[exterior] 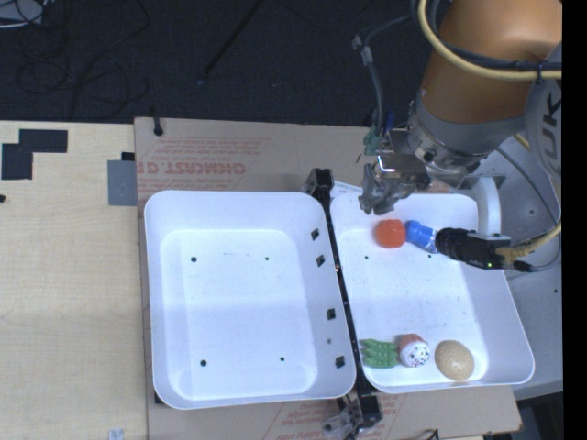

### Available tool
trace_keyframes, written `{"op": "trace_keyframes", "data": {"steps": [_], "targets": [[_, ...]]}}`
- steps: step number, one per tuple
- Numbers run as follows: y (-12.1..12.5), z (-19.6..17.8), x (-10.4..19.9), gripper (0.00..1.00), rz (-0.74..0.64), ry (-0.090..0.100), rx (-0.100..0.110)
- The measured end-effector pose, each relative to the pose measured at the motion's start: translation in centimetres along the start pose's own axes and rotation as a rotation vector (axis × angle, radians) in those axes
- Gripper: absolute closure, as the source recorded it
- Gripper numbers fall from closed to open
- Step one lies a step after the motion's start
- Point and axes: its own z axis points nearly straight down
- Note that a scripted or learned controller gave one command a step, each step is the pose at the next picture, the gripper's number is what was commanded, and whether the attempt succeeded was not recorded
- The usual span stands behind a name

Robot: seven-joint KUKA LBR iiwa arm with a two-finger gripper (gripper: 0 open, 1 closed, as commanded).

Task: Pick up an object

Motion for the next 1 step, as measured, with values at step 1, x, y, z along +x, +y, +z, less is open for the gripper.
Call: {"op": "trace_keyframes", "data": {"steps": [1], "targets": [[-1.47,-0.37,-1.48,1.00,0.002,0.000,0.005]]}}
